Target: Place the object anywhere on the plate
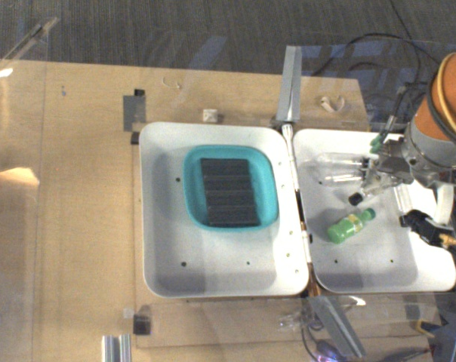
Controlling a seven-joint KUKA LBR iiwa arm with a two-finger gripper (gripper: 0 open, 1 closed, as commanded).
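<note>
A teal square plate [192, 199] lies in the left bin [164, 255], and a dark ridged block [228, 193] rests on its middle. In the right bin [379, 274] a small green bottle [349, 226] lies on its side near the centre. A clear plastic bottle [336, 169] lies further back. My gripper [364, 187] hangs low over the right bin, between the clear bottle and the green one, just above and right of the green bottle. I see nothing clearly held in it.
A raised divider rim [298, 217] separates the two bins. A grey metal post [291, 85] stands behind the gap between them. The wooden bench [62, 202] stretches out to the left.
</note>
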